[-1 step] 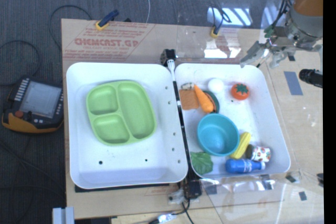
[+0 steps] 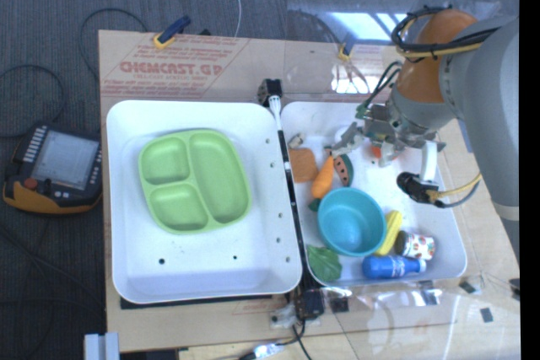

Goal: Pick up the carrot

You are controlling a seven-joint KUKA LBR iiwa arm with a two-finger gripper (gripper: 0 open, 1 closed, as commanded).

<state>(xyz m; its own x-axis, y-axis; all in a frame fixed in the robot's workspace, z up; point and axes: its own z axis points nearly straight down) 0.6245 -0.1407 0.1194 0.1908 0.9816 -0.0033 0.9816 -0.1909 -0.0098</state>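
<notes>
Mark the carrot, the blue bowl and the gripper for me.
carrot [image 2: 324, 175]: camera view, middle of its orange body.
blue bowl [image 2: 369, 233]: camera view, right inner wall.
gripper [image 2: 348, 140]: camera view, between its fingertips.

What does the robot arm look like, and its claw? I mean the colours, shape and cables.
The arm is thick, rounded and grey, with an orange band above the wrist. Dark and yellowish cables loop around the wrist. The claw is a small grey metal assembly with thin fingers.

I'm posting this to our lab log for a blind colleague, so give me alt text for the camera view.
A grey robot arm reaches from the right, its gripper hovering over the right bin just above an orange carrot, which lies beside a blue bowl. The left bin holds a green divided plate.
</notes>
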